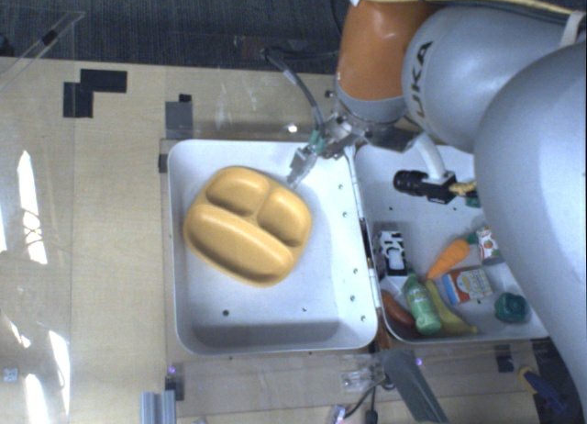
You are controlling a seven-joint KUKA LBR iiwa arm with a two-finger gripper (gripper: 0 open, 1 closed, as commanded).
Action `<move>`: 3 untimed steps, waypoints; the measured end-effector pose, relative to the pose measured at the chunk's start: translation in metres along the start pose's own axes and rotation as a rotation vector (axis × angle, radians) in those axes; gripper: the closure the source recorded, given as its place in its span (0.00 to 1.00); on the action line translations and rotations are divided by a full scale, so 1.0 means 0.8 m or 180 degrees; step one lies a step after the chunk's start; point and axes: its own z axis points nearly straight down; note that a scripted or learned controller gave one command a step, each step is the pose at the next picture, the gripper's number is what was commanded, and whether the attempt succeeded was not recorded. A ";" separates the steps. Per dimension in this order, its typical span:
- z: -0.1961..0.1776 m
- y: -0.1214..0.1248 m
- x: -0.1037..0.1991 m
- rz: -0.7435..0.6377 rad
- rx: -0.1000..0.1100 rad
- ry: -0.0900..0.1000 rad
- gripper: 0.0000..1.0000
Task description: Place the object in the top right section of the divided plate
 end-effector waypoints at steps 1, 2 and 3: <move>0.132 -0.019 0.042 -0.0490 -0.0026 -0.0013 0.00; 0.131 0.007 0.055 -0.0760 -0.0004 -0.0096 0.00; 0.130 0.015 0.059 -0.1114 0.0000 -0.0135 0.00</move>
